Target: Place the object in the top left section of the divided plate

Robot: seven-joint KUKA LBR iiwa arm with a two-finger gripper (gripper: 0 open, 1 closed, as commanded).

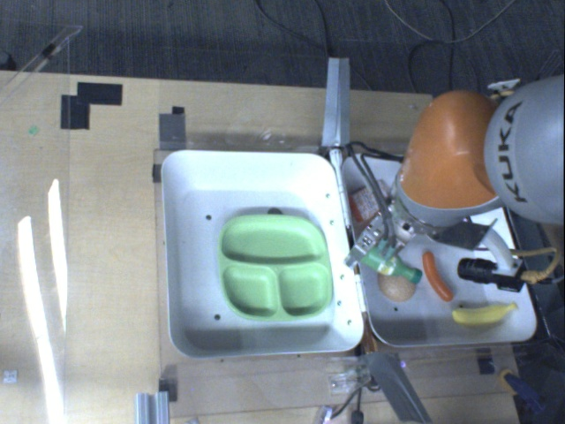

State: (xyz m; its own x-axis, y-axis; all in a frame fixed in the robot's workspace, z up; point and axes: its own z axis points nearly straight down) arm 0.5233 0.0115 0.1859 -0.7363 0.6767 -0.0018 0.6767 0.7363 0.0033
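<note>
The green divided plate (227,256) lies in the middle of the left white bin (187,237), with one wide section at the back and two smaller ones in front; all three hold nothing. My gripper (378,254) hangs low over the left side of the right bin (415,323), just right of the wall between the bins. A small teal-green piece (390,264) shows at its tip, and I cannot tell whether it is held. A tan egg-shaped object (399,286) lies directly under and in front of the gripper.
In the right bin lie a red sausage (438,276), a yellow banana (484,313) near the front edge, and a reddish-brown packet (360,204) by the dividing wall. The arm's orange band and grey body cover the bin's back half.
</note>
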